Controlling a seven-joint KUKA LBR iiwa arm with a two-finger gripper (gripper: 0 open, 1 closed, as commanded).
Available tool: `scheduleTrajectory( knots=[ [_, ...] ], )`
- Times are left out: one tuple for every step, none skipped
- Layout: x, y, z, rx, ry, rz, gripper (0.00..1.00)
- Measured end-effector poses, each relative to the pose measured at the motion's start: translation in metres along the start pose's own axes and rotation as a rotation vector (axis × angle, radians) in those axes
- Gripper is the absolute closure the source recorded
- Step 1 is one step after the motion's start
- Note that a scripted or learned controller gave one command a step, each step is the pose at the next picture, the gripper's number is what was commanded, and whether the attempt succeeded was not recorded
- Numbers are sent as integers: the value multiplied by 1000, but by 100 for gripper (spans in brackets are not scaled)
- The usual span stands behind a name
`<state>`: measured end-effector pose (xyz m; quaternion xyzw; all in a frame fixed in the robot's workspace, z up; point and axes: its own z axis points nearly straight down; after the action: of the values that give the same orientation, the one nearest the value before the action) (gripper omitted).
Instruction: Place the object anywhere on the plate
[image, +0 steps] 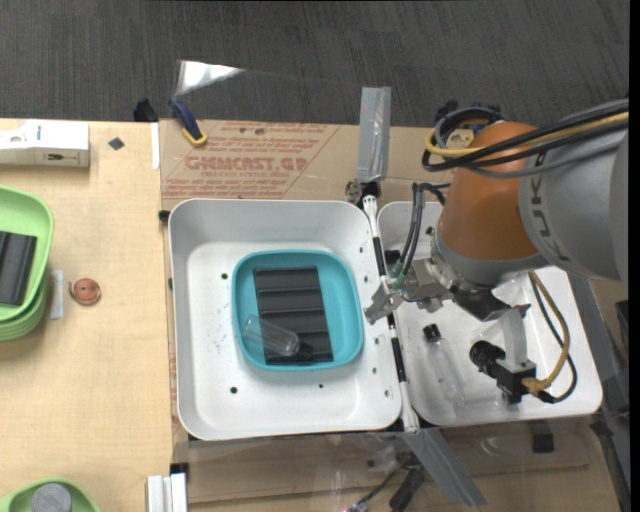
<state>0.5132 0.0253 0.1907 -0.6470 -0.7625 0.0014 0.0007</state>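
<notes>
Already a clear cup (271, 337) lies on the teal plate (350, 300); end effector (385, 300) grip unreadable, so lift away slowly.

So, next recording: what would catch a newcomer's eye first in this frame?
Probably the bulky grey arm with its orange band, looming over the right white bin. Next, the square teal plate in the middle of the left white bin, holding a ribbed black block with a small clear plastic cup lying on its side at the plate's near-left corner.
</notes>
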Motion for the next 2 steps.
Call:
scheduleTrajectory(
  knots=[
    [0,0,0,0,0,0,0],
    [0,0,0,0,0,0,0]
  ],
)
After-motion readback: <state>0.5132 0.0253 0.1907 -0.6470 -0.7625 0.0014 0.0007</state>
